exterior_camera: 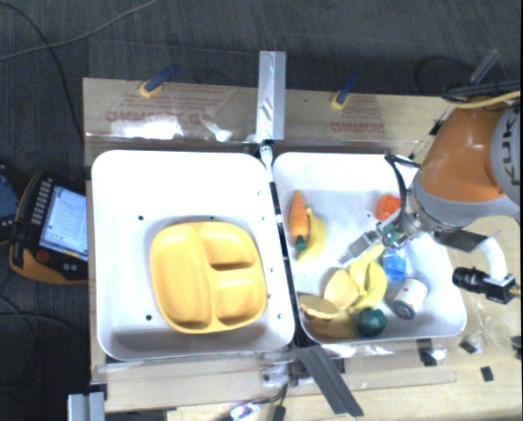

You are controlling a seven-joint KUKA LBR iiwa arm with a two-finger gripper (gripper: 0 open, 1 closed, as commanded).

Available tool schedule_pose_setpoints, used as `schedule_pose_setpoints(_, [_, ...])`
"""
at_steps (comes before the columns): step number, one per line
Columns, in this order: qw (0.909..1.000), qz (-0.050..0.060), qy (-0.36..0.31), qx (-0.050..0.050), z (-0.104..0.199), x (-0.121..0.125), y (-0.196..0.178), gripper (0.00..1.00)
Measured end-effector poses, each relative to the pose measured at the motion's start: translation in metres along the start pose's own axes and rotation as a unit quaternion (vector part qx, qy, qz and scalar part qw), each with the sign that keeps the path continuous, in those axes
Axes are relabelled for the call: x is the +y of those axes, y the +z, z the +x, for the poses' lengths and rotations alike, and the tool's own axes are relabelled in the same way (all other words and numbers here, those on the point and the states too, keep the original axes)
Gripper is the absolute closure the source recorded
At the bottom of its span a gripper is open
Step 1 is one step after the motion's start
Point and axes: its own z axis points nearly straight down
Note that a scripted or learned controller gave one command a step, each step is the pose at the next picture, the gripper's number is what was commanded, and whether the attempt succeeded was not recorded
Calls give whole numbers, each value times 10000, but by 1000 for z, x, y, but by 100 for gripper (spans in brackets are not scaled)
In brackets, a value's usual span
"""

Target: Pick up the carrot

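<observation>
The carrot (298, 217) is orange with a green end. It lies along the left wall of the right bin (332, 178), next to a small yellow piece (313, 236). My gripper (374, 240) hangs over the middle of the right bin, well to the right of the carrot and slightly lower in the view. It is above a blue item (393, 263) and the yellow banana-like pieces (365, 282). Nothing of the carrot is at the gripper. The grey arm with its orange band (462, 160) comes in from the right.
The right bin also holds an orange-red item (387, 206), a white cylinder (409, 298), a green ball (372, 322) and a tan slice (318, 309). A yellow divided plate (209, 275) sits in the left bin (121, 200). A handheld device (55, 228) lies left of the bench.
</observation>
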Motion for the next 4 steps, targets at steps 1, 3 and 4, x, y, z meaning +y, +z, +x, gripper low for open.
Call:
schedule_pose_setpoints(1, [10000, 6, -98, -7, 54, 111, -19, 0])
schedule_pose_setpoints(3, [9989, 8, 460, 1, 59, 93, -19, 0])
schedule_pose_setpoints(4, [9973, 1, -737, -9, -6, 69, 67, 0])
